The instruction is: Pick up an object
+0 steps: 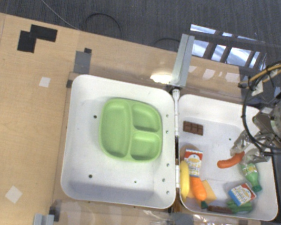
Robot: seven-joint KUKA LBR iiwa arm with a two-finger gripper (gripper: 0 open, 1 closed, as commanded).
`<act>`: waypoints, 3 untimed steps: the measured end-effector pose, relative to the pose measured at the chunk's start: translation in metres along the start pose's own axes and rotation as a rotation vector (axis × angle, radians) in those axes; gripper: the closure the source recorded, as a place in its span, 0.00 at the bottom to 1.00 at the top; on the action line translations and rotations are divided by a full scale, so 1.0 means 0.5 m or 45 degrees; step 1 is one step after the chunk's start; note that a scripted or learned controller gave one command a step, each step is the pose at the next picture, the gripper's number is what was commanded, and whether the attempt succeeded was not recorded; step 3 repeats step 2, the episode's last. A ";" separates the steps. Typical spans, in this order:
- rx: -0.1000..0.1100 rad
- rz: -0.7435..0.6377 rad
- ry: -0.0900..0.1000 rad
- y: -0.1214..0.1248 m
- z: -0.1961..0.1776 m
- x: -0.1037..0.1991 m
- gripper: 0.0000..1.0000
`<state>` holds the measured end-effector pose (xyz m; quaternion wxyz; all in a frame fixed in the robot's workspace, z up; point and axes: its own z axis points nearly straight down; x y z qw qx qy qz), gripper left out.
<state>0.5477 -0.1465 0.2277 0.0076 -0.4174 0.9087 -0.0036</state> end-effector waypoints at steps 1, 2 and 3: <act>0.004 0.004 -0.004 -0.003 -0.020 0.000 1.00; 0.013 0.004 -0.012 -0.006 -0.044 -0.006 1.00; 0.013 0.004 -0.012 -0.006 -0.044 -0.006 1.00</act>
